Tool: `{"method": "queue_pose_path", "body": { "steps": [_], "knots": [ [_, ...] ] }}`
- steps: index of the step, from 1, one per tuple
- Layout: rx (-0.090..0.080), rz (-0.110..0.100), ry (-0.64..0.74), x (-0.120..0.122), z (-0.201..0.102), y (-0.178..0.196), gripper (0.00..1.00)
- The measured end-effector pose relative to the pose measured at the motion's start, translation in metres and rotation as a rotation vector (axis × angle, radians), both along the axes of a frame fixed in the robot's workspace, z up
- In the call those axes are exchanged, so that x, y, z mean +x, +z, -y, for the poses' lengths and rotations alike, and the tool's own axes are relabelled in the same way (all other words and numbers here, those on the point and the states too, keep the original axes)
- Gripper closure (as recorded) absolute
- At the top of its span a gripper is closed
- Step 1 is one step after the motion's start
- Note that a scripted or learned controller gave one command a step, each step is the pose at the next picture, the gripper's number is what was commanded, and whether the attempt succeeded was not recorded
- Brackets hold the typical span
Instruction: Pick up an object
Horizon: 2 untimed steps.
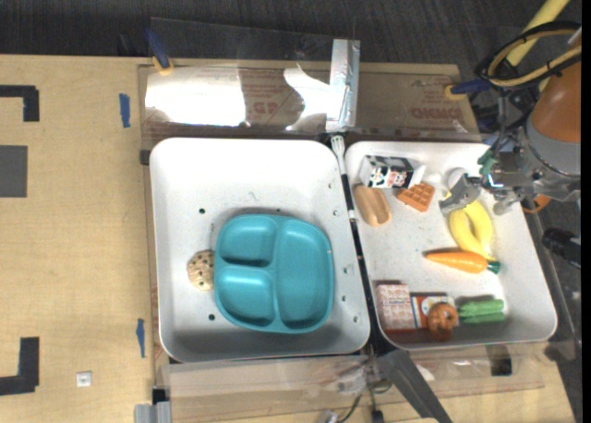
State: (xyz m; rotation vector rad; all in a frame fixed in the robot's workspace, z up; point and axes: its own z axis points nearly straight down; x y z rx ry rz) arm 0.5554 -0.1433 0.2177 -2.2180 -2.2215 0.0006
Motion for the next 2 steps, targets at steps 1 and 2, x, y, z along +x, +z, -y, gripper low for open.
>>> {"method": "queue_pose_path", "body": {
  "steps": [1,2],
  "knots": [
    [0.001,0.000,-0.103,-0.027,-0.041,0.034,0.00],
    [0.000,-0.003,-0.329,-0.027,-0.081,0.014,0.00]
  ]
}}
